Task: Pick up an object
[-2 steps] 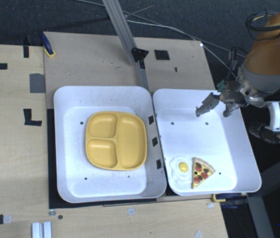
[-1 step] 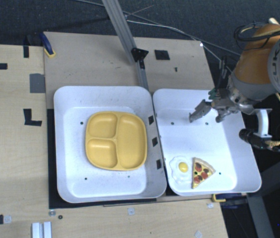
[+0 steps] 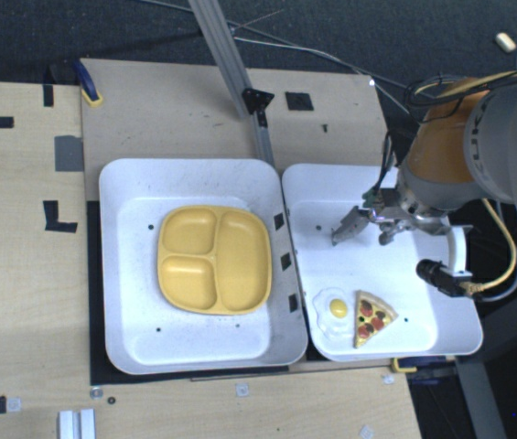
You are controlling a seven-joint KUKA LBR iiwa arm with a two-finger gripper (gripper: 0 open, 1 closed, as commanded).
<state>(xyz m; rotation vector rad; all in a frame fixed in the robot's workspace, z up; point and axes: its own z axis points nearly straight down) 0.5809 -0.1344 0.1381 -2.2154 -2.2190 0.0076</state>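
Pizza slice (image 3: 371, 318), toy, lies flat on the floor of the right bin (image 3: 441, 332), near its front edge. Wedge shape: the pointed tip aims toward the front of the bench, lower left in the view; the pale crust edge sits at the upper right. Long axis runs nearly front to back, tilted slightly. Topping side up, red and dark spots showing.

Just beside it on its left: a fried egg (image 3: 334, 311), white with a yellow yolk, lying flat. The two look close enough to touch, though contact cannot be confirmed.

Gripper (image 3: 362, 230) hangs over the middle of the right bin, well apart from the slice and the egg, toward the bin's back half. Its two fingers (image 3: 349, 228) are spread, nothing between them; they angle down and to the left. Grey arm with orange band enters from the right, cables looped alongside it.

Left bin (image 3: 121, 337) holds a yellow divided plate (image 3: 214, 259) with three compartments, set roughly at centre and a little rotated.

Both bins are shallow, white, side by side with rims touching, on a light wooden bench (image 3: 20, 273) marked with black tape pieces. A grey metal pole (image 3: 231, 53) crosses the back diagonally. Dark carpet (image 3: 331, 7) beyond, with thin cables trailing across it.
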